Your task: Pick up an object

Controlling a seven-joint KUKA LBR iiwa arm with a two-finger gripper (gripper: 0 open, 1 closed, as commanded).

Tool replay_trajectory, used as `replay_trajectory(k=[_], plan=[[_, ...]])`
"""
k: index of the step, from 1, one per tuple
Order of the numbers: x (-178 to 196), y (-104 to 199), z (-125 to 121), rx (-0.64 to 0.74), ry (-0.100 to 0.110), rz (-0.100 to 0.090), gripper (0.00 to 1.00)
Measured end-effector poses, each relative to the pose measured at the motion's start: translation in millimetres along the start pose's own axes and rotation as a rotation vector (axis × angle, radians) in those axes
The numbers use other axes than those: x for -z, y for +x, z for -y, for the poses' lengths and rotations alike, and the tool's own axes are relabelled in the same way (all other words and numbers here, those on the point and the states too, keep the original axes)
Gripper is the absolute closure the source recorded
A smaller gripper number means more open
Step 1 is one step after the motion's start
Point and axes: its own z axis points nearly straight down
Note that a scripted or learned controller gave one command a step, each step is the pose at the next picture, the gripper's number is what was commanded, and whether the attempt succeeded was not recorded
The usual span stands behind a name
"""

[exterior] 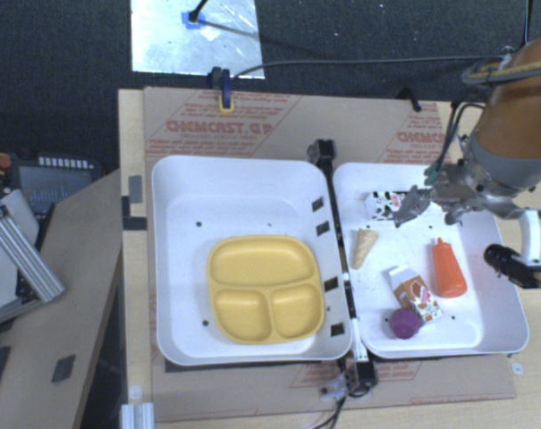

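Reaching in from the right, the arm's gripper point(411, 206) hovers over the right bin point(502, 329), beside a black-and-white toy point(383, 204); whether it is open or closed cannot be told. Below lie a cone point(364, 246), an orange bottle point(447, 269), a small carton point(414, 294) and a purple ball point(404, 323). The left bin point(176, 239) (the larger-looking one) holds a yellow divided plate point(263, 288).
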Motion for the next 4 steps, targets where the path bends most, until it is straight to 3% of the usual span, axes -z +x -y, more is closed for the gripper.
replay_trajectory(k=[1, 4], plan=[[5, 0, -2, 0.002, -0.011, 0.001, 0.0], [-169, 1, -11, 0.0, -0.007, 0.0, 0.0]])
